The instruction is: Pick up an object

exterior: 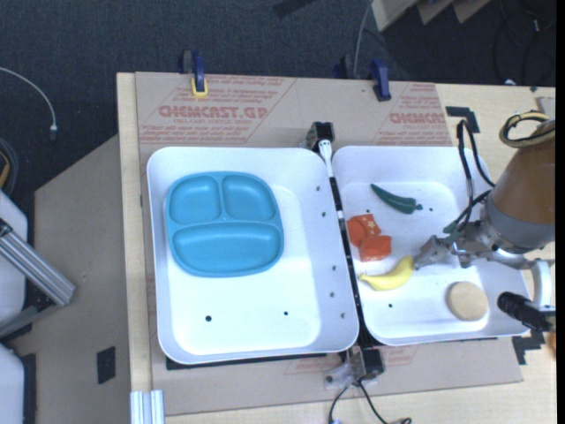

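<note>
The right bin (441, 170) holds a dark green pepper (395, 199) at the back, a red piece (369, 238) near its left wall, a yellow banana (391, 275) just below the red piece, and a round beige bun (467, 300) at the front right. My gripper (431, 253) is low inside this bin, just right of the banana's upper end and left of the bun. Nothing is seen held in it. The grey arm with its orange band (530, 184) comes in over the bin's right wall.
A blue divided plate (226, 222) lies in the back half of the left bin (256, 325). A black divider strip (338, 219) runs between the bins. Cables (468, 148) hang near the arm at the right bin's back corner.
</note>
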Robot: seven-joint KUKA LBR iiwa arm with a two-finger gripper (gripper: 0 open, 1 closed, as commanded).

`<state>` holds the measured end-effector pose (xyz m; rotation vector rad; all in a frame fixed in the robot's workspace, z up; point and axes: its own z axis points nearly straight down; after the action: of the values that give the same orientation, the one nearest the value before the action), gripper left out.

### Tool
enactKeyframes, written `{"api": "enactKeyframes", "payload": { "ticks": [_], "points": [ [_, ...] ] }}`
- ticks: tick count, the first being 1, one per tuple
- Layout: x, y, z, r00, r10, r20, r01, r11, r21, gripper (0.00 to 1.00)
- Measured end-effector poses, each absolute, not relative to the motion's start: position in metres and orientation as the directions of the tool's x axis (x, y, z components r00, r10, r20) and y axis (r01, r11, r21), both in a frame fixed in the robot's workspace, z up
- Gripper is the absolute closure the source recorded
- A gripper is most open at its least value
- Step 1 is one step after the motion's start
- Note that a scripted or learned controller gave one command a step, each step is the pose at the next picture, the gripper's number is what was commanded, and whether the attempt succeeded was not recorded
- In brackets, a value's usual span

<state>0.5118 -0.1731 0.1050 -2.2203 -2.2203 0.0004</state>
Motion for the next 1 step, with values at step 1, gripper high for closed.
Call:
{"api": "enactKeyframes", "payload": {
  "ticks": [1],
  "points": [
    [0.5115,-0.1727,0.0838,0.0,1.0,0.001,1.0,0.0,-0.003,0.0]
  ]
}}
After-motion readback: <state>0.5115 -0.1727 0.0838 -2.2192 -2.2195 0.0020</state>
